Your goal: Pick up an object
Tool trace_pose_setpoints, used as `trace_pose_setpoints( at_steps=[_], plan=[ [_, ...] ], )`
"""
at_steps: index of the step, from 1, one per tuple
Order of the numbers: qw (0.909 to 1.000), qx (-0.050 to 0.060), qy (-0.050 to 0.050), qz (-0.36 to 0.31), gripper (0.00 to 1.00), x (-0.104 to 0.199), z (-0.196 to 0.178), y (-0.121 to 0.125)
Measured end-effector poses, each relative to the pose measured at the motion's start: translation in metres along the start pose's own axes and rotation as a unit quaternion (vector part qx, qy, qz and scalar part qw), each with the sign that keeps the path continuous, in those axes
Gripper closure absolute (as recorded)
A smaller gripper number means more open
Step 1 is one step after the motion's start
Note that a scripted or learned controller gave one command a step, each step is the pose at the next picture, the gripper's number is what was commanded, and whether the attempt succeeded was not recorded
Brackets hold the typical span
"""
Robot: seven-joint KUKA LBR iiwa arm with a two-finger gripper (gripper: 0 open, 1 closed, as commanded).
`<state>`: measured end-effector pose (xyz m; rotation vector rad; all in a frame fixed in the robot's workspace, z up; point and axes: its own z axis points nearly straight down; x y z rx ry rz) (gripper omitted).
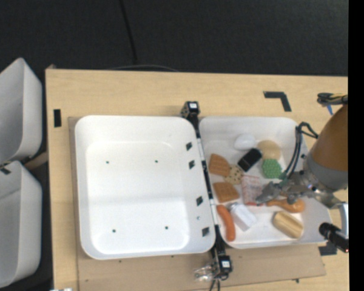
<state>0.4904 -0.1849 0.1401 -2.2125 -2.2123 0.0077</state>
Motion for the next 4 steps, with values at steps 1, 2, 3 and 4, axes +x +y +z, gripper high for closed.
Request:
trace_pose_setpoints(
  at_steps=[1, 2, 3, 4],
  plan=[
    [0.9999, -0.012, -0.005, -0.002, 0.00, 0.022, 0.036, 0.068],
    [0.9998, -0.015, -0.013, 0.002, 0.00, 0.058, 0.036, 0.050],
    [1.0000, -0.008, -0.004, -0.002, 0.00, 0.073, 0.039, 0.086],
    [1.0000, -0.009, -0.003, -0.002, 0.00, 0.084, 0.038, 0.157]
  ],
)
